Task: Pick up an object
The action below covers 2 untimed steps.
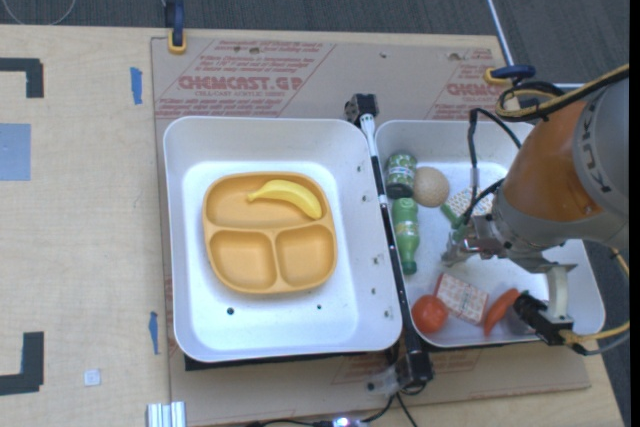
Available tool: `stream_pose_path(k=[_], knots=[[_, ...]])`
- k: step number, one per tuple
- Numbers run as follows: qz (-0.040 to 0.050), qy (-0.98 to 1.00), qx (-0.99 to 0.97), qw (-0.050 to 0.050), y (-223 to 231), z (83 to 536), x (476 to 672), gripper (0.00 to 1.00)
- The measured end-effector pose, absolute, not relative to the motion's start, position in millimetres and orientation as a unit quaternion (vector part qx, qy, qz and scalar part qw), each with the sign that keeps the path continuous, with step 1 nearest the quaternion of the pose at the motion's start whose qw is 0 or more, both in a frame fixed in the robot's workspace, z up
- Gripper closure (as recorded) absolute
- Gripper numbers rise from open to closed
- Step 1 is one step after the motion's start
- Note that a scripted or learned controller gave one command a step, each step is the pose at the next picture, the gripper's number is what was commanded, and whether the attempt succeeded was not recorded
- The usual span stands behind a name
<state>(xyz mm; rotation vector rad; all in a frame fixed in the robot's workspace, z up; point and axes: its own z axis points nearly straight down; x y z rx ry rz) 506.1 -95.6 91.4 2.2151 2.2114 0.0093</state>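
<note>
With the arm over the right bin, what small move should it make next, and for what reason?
Probably a short descent straight down. The gripper hangs over the right bin, just above the red-patterned packet, with the green bottle to its left and the tomato below. Nothing is seen held, so lowering toward the packet seems the nearest chance.

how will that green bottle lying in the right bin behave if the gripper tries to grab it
The green bottle lies on its side along the bin's left wall, so a nudge across its round body would probably roll it. Its smooth, shiny surface may slip in a grasp. It looks like rigid plastic and is likely light.
</note>
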Motion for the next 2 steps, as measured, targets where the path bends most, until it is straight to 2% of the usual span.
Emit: stream_pose_path(k=[1, 2], knots=[[0.0064, 0.709, 0.705, 0.004, -90.2, 90.7, 507.8, 0.00], [0.0056, 0.708, 0.707, 0.010, -92.9, 90.2, 485.7, 0.00]])
